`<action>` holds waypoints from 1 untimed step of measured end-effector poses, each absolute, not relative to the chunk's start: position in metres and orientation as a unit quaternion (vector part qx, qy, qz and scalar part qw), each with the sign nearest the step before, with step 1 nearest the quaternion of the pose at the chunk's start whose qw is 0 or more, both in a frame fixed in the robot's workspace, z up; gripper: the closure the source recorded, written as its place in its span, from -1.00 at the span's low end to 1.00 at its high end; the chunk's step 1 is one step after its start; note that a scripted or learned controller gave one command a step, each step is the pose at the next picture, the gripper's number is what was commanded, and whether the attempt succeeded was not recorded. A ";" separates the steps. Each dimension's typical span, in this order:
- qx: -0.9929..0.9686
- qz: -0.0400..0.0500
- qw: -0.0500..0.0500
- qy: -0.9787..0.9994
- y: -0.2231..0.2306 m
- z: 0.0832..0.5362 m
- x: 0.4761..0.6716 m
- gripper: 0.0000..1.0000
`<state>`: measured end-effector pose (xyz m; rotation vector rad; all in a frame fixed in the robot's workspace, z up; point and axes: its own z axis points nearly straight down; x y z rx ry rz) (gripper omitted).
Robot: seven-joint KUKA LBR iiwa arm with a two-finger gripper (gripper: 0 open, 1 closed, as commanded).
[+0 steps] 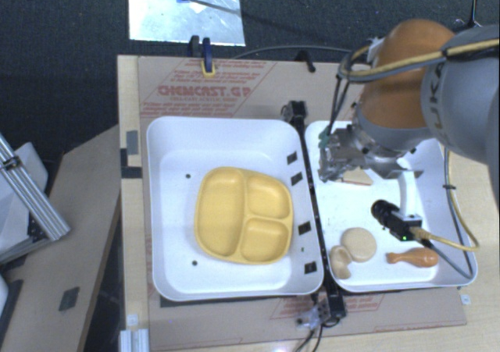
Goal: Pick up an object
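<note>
My gripper (pixel 331 161) hangs low over the back left part of the right bin (pixel 437 276), close to the wall between the two bins. A flat tan wedge (pixel 358 179) lies on the bin floor just to its right, touching or nearly touching it. Toward the front of this bin are a round beige piece (pixel 360 243), a smaller beige piece (pixel 341 260) beside it, and an orange drumstick-shaped toy (pixel 413 258). The arm's bulk hides the back of the right bin.
A yellow divided plate (pixel 243 215) lies in the middle of the left bin (pixel 168 147). Black clips (pixel 301 202) line the wall between the bins. A blue and yellow clamp (pixel 206 56) sits at the bench's back edge.
</note>
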<state>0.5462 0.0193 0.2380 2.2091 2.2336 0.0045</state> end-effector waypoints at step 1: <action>0.703 0.002 0.000 0.711 0.077 0.243 0.550 1.00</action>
